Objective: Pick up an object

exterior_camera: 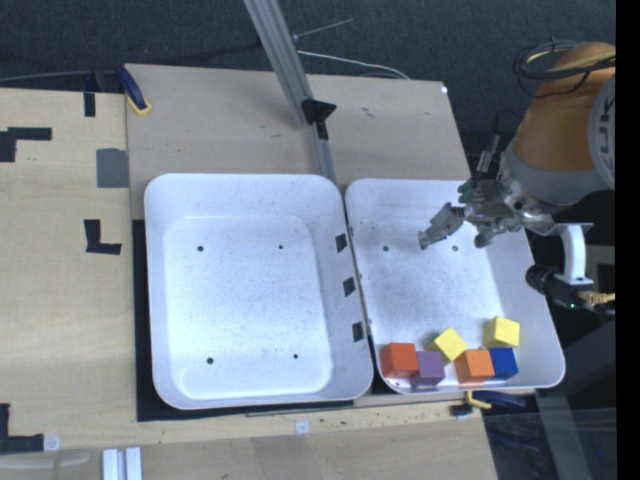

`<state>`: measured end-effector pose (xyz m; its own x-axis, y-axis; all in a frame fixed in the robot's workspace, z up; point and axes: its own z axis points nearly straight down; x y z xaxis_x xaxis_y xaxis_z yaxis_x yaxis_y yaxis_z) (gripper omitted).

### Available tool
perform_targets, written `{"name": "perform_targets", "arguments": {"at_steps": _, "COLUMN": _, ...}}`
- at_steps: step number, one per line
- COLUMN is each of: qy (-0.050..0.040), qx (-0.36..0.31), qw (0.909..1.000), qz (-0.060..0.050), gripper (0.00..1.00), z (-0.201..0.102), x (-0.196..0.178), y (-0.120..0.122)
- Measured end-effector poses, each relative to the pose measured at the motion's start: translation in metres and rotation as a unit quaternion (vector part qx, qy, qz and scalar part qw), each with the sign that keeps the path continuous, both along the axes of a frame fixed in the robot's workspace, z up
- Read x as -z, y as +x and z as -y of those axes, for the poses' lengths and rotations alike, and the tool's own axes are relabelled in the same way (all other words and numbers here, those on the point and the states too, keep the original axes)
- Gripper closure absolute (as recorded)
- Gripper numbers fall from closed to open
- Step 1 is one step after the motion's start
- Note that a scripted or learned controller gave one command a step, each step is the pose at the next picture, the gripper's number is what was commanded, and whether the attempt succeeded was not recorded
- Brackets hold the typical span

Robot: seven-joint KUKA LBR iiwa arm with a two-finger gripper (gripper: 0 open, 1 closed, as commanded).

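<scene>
The gripper hangs with nothing in it, how wide I cannot tell, and the yellow block lies well below it, toward the bin's near edge.

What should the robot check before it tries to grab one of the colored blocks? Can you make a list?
1. Blocks in the right bin: ok, all sit along its near edge.
2. Pincer over that bin: ok, but at the far end from the blocks.
3. Pincer free of any block: ok.
4. Fingers open: cannot tell.
5. Easy block to grab: ok, the yellow block stands a bit apart.
6. Purple block: not ok, crowded by neighbors.
</scene>
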<state>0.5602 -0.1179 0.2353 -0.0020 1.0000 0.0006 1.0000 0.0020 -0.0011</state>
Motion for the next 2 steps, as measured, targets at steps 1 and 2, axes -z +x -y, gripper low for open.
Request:
{"name": "perform_targets", "arguments": {"at_steps": 1, "qy": -0.0015, "qx": 0.002, "qw": 1.0, "qz": -0.001, "gripper": 0.0, "z": 0.043, "x": 0.036, "y": 0.046}}
{"name": "perform_targets", "arguments": {"at_steps": 2, "qy": -0.0007, "qx": 0.002, "qw": 1.0, "qz": 0.002, "gripper": 0.0, "z": 0.043, "x": -0.033, "y": -0.032}}
